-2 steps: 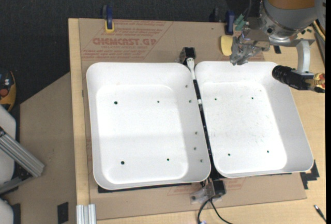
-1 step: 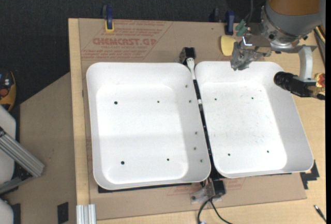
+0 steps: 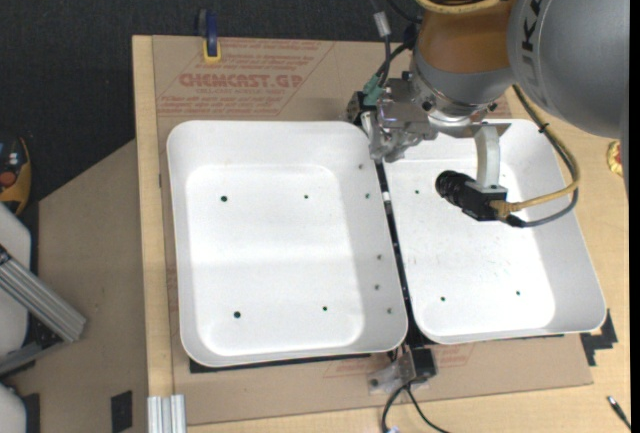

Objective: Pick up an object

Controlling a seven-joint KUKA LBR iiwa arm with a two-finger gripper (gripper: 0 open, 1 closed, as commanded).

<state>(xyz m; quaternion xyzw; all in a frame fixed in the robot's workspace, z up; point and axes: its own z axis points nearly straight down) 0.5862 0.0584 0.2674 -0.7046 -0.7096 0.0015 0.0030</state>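
Where bins meet, tool (image 3: 385,143) hangs (fingers possibly hidden).

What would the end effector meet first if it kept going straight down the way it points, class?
Most likely the back-left corner of the right bin, close to the seam with the left bin. The end effector hangs over that edge; depth is hard to judge from this slanted view, so it could touch the rim instead.

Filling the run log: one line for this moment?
arm: over right bin | gripper: at rim between bins | left bin: bare floor | grasp: none visible
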